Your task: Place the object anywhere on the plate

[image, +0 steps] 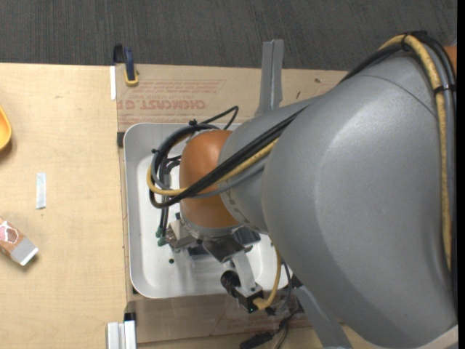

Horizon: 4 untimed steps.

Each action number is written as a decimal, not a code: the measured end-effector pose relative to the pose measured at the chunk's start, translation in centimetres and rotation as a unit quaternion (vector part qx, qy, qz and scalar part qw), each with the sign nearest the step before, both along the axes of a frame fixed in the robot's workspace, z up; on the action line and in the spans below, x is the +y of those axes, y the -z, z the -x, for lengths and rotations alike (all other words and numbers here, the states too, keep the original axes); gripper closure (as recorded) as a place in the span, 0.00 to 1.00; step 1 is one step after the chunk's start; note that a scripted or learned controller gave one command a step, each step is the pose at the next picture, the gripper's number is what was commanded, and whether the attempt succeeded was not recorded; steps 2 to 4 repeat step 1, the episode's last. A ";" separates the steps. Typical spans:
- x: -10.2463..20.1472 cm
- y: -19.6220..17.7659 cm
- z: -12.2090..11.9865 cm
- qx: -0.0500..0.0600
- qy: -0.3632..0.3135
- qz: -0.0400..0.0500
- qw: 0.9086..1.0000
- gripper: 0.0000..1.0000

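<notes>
My grey arm fills the right half of the camera view, and its orange band (207,177) hangs over the left white bin (138,195). Below the band, my gripper (190,244) sits low over the bin floor near its front wall. The wrist and a loop of black and yellow cables (163,173) cover whatever lies directly beneath. A small dark speck (171,260) lies on the bin floor just left of the gripper.
The wooden bench extends left of the bin. On it lie a small white strip (41,191), a wrapped bar (16,242) and, at the left edge, an orange thing (3,131). A clamp (128,67) and a grey post (272,71) stand behind the bin.
</notes>
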<state>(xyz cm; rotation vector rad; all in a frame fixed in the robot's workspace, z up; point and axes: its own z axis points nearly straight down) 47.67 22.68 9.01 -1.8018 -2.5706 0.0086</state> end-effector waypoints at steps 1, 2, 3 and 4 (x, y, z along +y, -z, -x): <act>0.1 -0.1 0.0 -0.001 -0.002 -0.001 1.000 0.00; 0.1 -0.1 0.0 -0.001 -0.002 -0.001 1.000 0.00; 0.1 -0.1 0.0 -0.001 -0.002 -0.001 1.000 0.00; 0.1 -0.1 0.0 -0.001 -0.002 -0.001 1.000 0.00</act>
